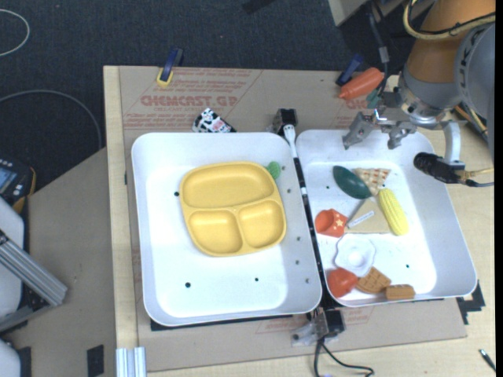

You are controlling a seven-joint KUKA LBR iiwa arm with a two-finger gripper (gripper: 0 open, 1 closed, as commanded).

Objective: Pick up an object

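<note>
The gripper point(377, 129) hangs in the upper right of the frame, over the back rim of the right bin point(452, 234), its fingers point(354, 134) spread apart with nothing between them.

The toys all lie below the fingers in the frame, toward the bin's middle. Nearest is the dark green leaf-shaped piece point(349, 181), just below and slightly left of the fingers, its long axis slanting from upper left to lower right. Touching its right side is a waffle-patterned wedge point(375, 177). Below that lies the yellow corn cob point(393, 210), its long axis running nearly up-down in the frame with a slight lean.

Further down sit a red strawberry-like piece point(331, 222), a fried egg point(355, 253) and brown bits.

The left bin point(157, 258), well apart, holds a yellow divided plate point(233, 207).
</note>
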